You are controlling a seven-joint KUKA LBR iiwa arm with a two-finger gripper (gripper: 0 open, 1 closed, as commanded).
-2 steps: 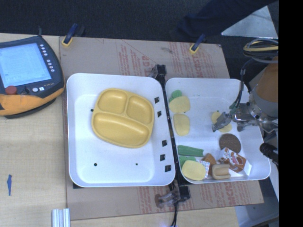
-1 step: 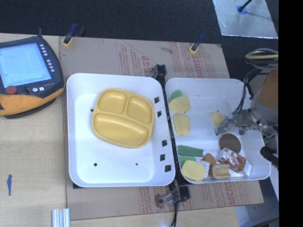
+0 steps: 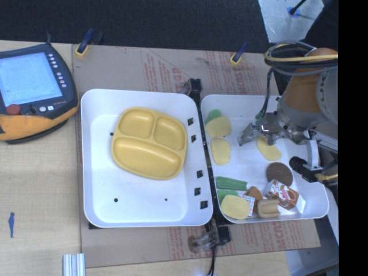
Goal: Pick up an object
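Observation:
The right bin [image 3: 241,105] holds several toy foods: a green piece [image 3: 214,115], two pale yellow ovals [image 3: 218,127] [image 3: 221,151], a yellow chip [image 3: 268,149], a brown round cookie [image 3: 279,173], a green bean [image 3: 232,183], a yellow wedge [image 3: 236,207], a tan bun [image 3: 267,209] and a red-and-white carton [image 3: 286,195]. My gripper [image 3: 261,134] hangs low over the bin's upper right part, just above the yellow chip. Its fingers are spread open with nothing between them. The arm's orange band [image 3: 302,94] hides the bin's far right corner.
A yellow divided plate [image 3: 150,142] lies in the left bin [image 3: 98,200]. A black clip strip [image 3: 198,148] runs between the bins. A teach pendant [image 3: 31,91] rests on the bench at far left. Clamps [image 3: 84,42] [image 3: 238,53] sit at the cardboard's back edge.

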